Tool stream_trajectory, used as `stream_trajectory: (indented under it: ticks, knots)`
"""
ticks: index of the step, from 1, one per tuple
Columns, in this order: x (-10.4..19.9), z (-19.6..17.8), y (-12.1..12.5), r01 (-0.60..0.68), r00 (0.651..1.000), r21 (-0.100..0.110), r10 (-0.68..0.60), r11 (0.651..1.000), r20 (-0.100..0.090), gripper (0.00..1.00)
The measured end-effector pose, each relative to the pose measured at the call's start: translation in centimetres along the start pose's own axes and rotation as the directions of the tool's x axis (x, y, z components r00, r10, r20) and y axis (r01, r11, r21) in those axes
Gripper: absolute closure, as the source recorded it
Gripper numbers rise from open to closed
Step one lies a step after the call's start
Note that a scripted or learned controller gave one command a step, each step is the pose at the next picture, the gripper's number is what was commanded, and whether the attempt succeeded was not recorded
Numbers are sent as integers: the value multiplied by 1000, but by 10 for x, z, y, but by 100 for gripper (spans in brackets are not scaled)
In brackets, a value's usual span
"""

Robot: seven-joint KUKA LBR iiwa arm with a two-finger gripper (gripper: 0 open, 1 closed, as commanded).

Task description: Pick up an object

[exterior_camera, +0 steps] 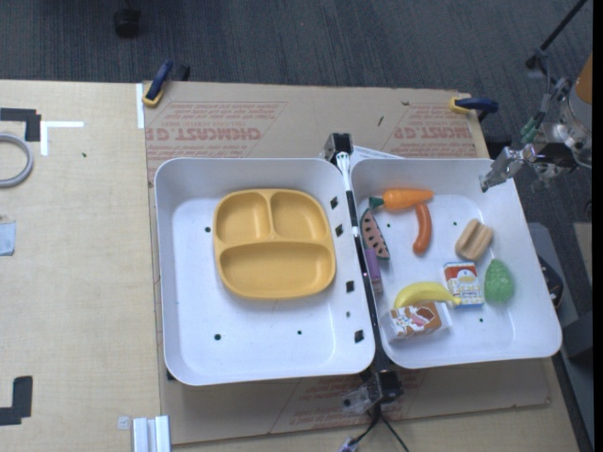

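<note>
Hovering past the right bin [528, 252], our gripper [497, 169] grips nothing that we see; finger spread we can't tell

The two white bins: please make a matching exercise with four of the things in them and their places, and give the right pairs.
Things:
1. yellow divided plastic plate
2. orange toy carrot
3. green leafy toy vegetable
4. yellow toy banana

Places:
A. right bin, far edge near the divider
B. right bin, near its right wall
C. left bin, middle
D. right bin, just above the small red and white carton

Pairs: 1-C, 2-A, 3-B, 4-D
</note>
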State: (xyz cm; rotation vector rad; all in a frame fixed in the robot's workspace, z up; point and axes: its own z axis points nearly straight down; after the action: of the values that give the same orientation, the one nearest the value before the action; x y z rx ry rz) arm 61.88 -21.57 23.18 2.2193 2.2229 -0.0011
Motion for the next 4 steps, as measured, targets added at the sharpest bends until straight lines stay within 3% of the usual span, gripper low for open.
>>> stream_trajectory:
  ticks: [1,2,3,4]
  knots:
    - [91,124,-17,18,1000,0,-18,1000,-1,0]
    - [90,114,-16,16,1000,-1,-16,1000,0,100]
    - [90,114,-16,16,1000,-1,-16,1000,0,0]
    - [118,139,-3,216,976,0,-216,976,0,0]
